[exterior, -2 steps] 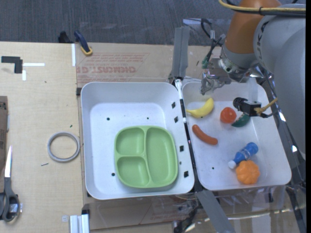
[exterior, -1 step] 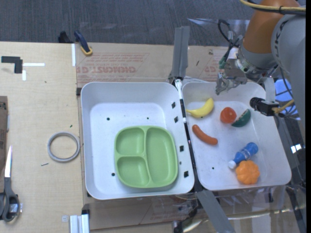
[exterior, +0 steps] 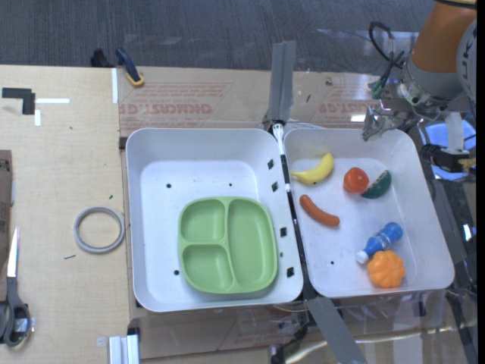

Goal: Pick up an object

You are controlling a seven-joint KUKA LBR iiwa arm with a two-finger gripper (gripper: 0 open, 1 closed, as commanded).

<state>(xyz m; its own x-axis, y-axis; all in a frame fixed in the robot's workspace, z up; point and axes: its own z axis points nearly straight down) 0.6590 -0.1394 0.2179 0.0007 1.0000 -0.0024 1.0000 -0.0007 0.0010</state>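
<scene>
The right bin (exterior: 413,271) holds a yellow banana (exterior: 314,170), a red tomato (exterior: 355,180), a green-and-red watermelon slice (exterior: 377,186), a reddish sausage (exterior: 319,211), a blue bottle (exterior: 381,241) and an orange pumpkin-like toy (exterior: 386,269). My gripper (exterior: 377,120) hangs over the far edge of the right bin, above and beyond the tomato, apart from every object. Nothing shows between its tips.
The left bin (exterior: 151,203) holds a green three-compartment plate (exterior: 227,245). Left of the bins, a grey tape ring (exterior: 99,228) and scissors (exterior: 14,309) lie on the bench. A grey divider post (exterior: 282,82) rises behind the bins. Cables (exterior: 388,48) trail from the wrist.
</scene>
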